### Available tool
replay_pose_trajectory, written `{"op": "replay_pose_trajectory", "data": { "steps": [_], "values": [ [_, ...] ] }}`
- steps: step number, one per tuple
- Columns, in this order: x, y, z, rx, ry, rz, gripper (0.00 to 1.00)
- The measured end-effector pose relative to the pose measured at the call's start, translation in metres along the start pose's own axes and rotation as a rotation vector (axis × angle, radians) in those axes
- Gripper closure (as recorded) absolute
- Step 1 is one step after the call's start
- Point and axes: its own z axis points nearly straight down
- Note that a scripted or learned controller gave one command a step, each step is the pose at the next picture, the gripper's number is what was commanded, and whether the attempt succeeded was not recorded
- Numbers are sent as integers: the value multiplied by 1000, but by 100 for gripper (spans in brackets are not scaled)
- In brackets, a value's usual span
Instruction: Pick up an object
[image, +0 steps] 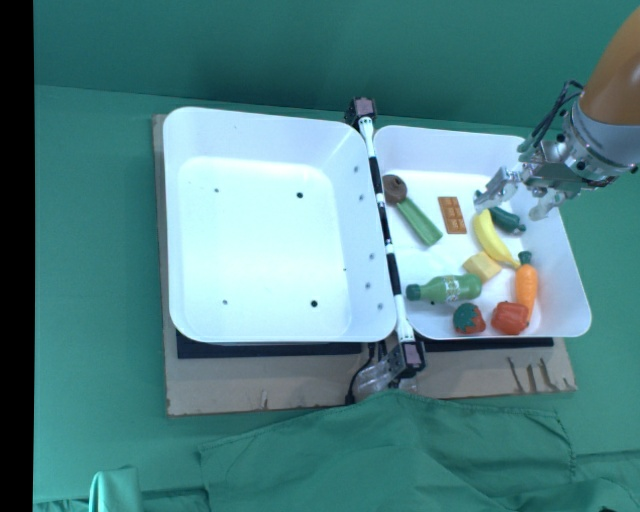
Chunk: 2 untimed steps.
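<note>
1. Where the arm reaches in from the right, its gripper (520, 195) hangs over the right bin (430, 150), fingers (494, 190) spread apart with nothing between them.
2. Just below the gripper lie a small dark green vegetable (506, 219) and a banana (490, 238), the vegetable touching the banana's upper end.
3. Crowding the same corner are a yellow block (482, 266), a carrot (526, 283), a red pepper (510, 317) and a strawberry-like piece (468, 318).
4. Farther left sit a green bottle (444, 290), an orange wafer (452, 214) and a green-handled brown scoop (410, 210).
5. Beside it, the left bin (260, 150) shows only its small dark holes.
6. Green cloth (400, 450) covers the surface's near edge; the arm is cut off at the frame's corner.
7. A pale label on the bottle is too small to read.
</note>
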Motion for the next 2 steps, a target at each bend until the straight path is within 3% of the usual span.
{"op": "replay_pose_trajectory", "data": {
  "steps": [1,2],
  "values": [
    [0,0,0,0,0,0,0],
    [-3,-3,60,6,1,1,0]
  ]
}}
